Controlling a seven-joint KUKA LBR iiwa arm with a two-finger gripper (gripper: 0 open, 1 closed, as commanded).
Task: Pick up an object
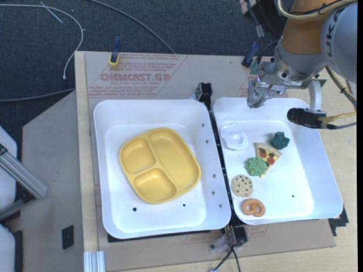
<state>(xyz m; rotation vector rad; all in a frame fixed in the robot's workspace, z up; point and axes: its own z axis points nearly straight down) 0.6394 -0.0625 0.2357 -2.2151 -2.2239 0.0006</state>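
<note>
The gripper (256, 98) hangs over the far edge of the right bin (323, 169), near that bin's back left corner, with nothing between its fingers; whether they are spread or pressed together I cannot tell, since they appear as one small dark metal cluster from this slant. Everything worth picking lies on the near side of the gripper, toward the camera, and none of it touches the gripper. Closest is a small clear plastic cup (232, 136), nearly straight below the gripper in the view and slightly to the left, pale and hard to separate from the white floor (a poor target for that reason, in my judgement). Beyond it, further toward the camera and a little to the right, sits a pizza slice toy (267, 152), a wedge whose long axis runs diagonally with its point toward the lower right, touching a green broccoli-like piece (256, 165). A darker teal piece (279, 140) lies just right of the slice. Further still come a round speckled cookie (242, 185) and an orange pretzel (253, 207), well apart from the gripper. The yellow divided tray (159, 164) sits in the left bin (108, 152), off to the gripper's left and nearer the camera. The coming move is likely a descent after a short shift toward the camera.
</note>
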